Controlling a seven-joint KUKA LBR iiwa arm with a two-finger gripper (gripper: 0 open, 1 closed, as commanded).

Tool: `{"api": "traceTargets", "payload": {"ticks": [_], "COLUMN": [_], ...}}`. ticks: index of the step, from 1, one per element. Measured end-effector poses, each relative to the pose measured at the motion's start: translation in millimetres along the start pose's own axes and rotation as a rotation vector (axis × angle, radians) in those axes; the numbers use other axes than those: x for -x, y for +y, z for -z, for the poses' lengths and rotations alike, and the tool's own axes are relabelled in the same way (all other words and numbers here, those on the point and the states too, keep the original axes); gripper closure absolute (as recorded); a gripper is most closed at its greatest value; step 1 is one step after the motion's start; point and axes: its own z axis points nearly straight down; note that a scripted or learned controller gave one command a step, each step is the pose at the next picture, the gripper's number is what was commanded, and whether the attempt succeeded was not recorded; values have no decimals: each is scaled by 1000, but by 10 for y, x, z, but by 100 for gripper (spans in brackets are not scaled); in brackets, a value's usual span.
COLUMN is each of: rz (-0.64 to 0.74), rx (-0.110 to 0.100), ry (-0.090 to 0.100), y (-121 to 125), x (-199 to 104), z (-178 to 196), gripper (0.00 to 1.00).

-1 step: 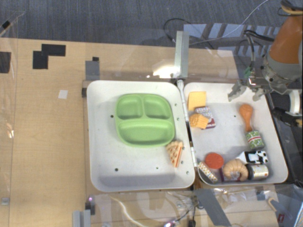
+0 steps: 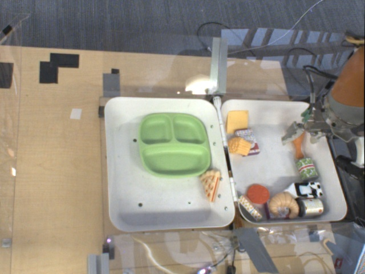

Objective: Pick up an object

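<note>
Two shallow white plastic bins [image 2: 114, 210] sit on wood bench [image 2: 51, 153]; claw [image 2: 306, 131], spread open, hovers above one orange carrot [image 2: 297, 146], one green divided tray [image 2: 173, 144] far left.

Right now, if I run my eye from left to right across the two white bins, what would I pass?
Green divided plate → pizza-slice toy → yellow cheese block → red round piece → orange carrot by the gripper.

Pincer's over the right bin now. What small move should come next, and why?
Probably lower straight down. The pincer hangs open over the orange carrot-like piece by the right bin far edge, with nothing between its fingers, so closing now would likely grab air.
</note>
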Motion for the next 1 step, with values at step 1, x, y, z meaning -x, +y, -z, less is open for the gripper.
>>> {"api": "traceTargets", "payload": {"ticks": [1], "rz": [95], "rx": [8], "ry": [-1], "y": [16], "x": [53], "z": [-569], "gripper": [0]}}
